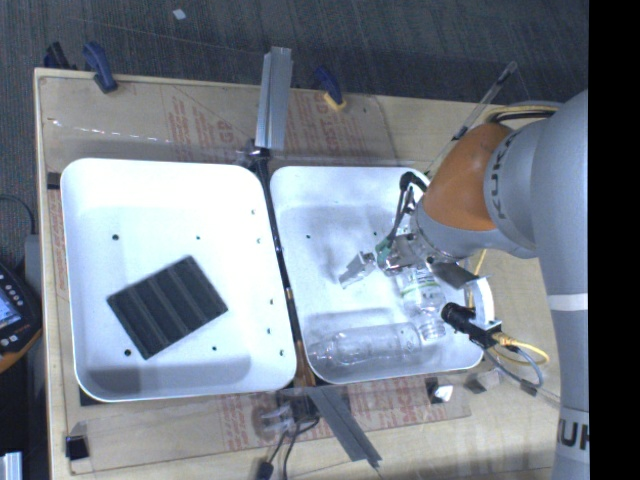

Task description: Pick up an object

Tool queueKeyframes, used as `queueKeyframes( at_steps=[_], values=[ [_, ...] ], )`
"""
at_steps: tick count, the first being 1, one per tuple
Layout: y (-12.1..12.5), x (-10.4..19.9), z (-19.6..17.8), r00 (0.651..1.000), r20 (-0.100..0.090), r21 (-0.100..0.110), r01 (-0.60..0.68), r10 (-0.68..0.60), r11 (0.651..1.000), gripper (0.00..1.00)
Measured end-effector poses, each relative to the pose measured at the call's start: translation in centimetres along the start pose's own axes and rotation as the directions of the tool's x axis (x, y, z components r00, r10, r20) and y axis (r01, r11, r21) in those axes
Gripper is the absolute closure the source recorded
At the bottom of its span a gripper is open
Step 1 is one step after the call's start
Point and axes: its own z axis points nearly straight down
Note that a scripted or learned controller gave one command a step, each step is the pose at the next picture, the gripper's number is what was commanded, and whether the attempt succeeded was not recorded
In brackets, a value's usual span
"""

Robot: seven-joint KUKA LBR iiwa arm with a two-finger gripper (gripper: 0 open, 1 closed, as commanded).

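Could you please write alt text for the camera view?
The grey arm reaches into the right bin, its claw above clear plastic bottles. A dark ribbed pad lies in the left bin.

The left bin [90, 268] is blocked only by a dark ridged slab [167, 305] lying toward 7 o'clock; its upper half is left open. In the right bin [310, 193], room is found toward 10 o'clock, while clear plastic bottles [365, 345] crowd the 5 o'clock side under the arm [520, 188]
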Motion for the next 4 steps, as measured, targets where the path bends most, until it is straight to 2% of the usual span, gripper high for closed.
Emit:
queueKeyframes(
  at_steps=[1,2,3,4],
  values=[
    [0.1,2.4,0.5,0.993,0.002,0.001,-0.122,0.122,0.993,0.0],
    [-3.4,10.8,-11.2,0.947,0.003,-0.001,-0.322,0.322,0.947,0.0],
    [-6.5,6.9,-5.5,0.9,0.003,0.001,-0.435,0.435,0.9,0.0],
    [-3.0,0.9,-9.8,0.936,0.003,-0.003,-0.353,0.353,0.936,0.0]
  ],
)
